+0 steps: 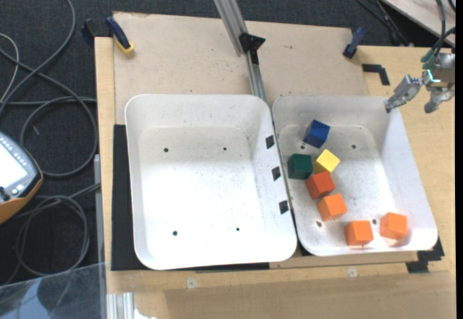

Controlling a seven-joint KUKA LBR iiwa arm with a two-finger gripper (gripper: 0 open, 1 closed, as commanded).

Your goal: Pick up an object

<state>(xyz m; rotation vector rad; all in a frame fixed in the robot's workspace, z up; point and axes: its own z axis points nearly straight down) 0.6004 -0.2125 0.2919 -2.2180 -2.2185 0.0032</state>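
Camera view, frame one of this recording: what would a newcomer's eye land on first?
The cluster of colored cubes in the right bin: a blue cube, green cube and yellow cube near its middle, with orange cubes trailing toward its near right corner. Next, the end effector at the right edge, beyond the bin's far right corner, with nothing between its fingers.

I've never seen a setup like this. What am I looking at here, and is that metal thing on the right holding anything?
This is one camera fixed above a workbench, looking down at a slant. Two shallow white bins sit side by side: the left bin and the right bin. In the right one lie small cubes: a blue cube, a green cube, a yellow cube and four orange cubes. The metal thing is the robot's gripper, its two-fingered hand, hovering past the right bin's far corner. Nothing sits between its fingers.
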